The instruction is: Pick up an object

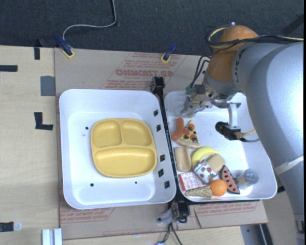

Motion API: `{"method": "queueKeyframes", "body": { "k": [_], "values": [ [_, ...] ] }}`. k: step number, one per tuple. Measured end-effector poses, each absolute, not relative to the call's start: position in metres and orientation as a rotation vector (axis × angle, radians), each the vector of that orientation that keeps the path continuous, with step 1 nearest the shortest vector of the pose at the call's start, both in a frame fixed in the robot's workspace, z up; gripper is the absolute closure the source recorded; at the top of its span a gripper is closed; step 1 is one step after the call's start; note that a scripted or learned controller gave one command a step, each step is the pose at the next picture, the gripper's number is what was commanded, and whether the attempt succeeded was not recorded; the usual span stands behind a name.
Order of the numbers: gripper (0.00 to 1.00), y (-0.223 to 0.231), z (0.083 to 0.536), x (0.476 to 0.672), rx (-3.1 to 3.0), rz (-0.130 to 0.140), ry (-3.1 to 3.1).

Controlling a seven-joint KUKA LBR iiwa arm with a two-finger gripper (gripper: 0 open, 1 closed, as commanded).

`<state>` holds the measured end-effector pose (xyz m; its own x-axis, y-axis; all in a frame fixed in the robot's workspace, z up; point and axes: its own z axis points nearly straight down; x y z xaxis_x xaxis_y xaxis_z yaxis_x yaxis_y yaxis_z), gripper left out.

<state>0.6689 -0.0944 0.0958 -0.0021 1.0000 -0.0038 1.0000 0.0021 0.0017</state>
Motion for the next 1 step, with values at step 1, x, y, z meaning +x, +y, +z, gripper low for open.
{"method": "queueKeyframes", "body": {
  "k": [1],
  "values": [
    [0.00, -0.0945, 0.0951, 0.6686, 2.217, -0.004, 2.221]
  ]
}}
